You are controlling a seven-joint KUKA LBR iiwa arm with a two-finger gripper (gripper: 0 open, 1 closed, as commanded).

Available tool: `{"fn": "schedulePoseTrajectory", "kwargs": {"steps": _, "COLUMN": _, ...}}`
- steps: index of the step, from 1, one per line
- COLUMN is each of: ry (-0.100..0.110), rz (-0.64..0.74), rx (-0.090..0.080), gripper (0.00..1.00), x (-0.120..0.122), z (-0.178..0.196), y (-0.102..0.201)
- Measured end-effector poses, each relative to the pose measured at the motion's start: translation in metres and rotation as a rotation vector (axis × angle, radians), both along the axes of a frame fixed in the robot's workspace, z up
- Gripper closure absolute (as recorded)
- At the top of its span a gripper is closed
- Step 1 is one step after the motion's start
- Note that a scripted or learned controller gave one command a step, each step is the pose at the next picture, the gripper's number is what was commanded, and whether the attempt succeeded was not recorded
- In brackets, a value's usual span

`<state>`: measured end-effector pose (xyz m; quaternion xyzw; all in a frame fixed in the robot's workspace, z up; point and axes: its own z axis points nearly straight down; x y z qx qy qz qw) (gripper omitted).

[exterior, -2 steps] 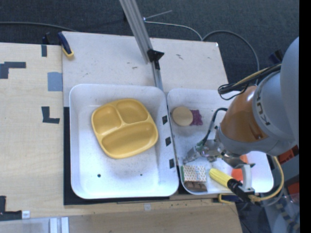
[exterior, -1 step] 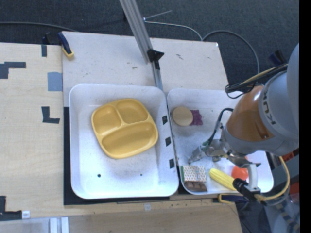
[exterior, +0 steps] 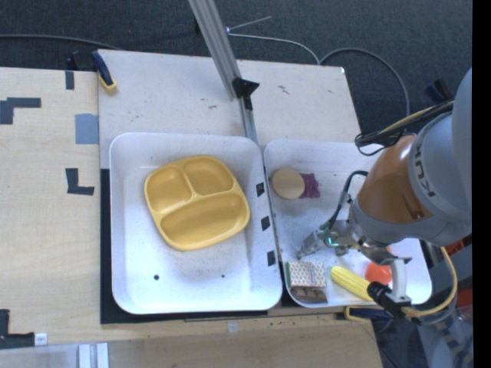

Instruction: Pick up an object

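My gripper (exterior: 316, 243) hangs low over the right bin (exterior: 337, 153), near its front edge; jaw state unclear. Corn cob (exterior: 350, 281) and patterned block (exterior: 308, 277) lie just beside, at that edge.

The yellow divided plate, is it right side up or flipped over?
Right side up: the yellow divided plate in the left bin shows three hollow compartments with raised ridges between them, facing the camera.

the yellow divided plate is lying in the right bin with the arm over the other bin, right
Not quite. The camera view shows the yellow divided plate lying in the left bin, not the right one. The arm is indeed over the other bin, the right bin, where a round tan object and a yellow corn-like item lie.
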<state>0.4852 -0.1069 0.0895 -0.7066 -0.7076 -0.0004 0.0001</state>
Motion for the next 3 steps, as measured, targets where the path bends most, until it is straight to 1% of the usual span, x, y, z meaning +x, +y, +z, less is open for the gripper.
{"fn": "schedulePoseTrajectory", "kwargs": {"steps": 3, "ry": 0.000, "rz": 0.000, "rx": 0.000, "gripper": 0.00, "x": 0.0000, "z": 0.0000, "y": -0.0001}}
